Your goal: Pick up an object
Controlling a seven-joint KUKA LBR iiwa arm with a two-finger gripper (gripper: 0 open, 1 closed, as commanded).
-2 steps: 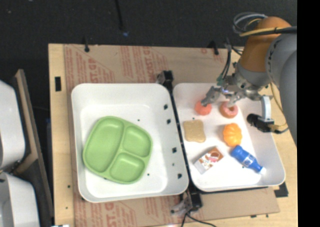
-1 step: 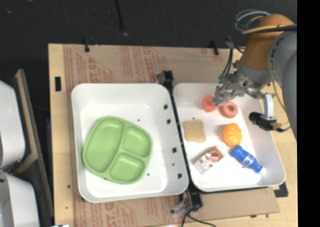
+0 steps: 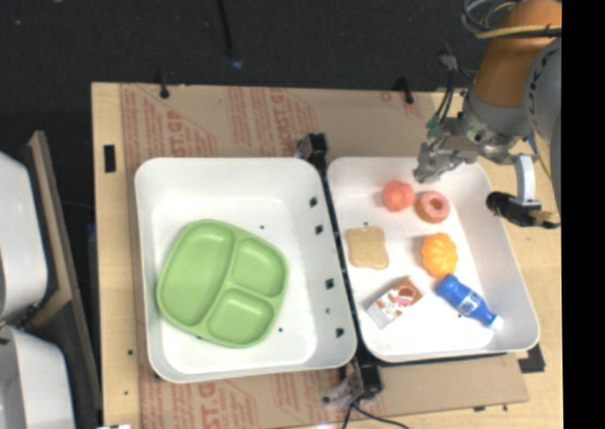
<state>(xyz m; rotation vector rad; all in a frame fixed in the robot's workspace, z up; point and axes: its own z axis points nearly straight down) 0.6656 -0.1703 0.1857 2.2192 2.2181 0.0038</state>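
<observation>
Camera view: gripper (image 3: 427,170) hovers over right bin (image 3: 515,271) far edge, finger state unreadable; bottle (image 3: 465,299) lies near the front right, long axis diagonal, cap toward front-right corner, beside orange (image 3: 439,253).

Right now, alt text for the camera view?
The gripper hovers over the right bin near a pink ball, donut, orange toy, cracker, small box and blue bottle. The left bin holds a green tray.
</observation>
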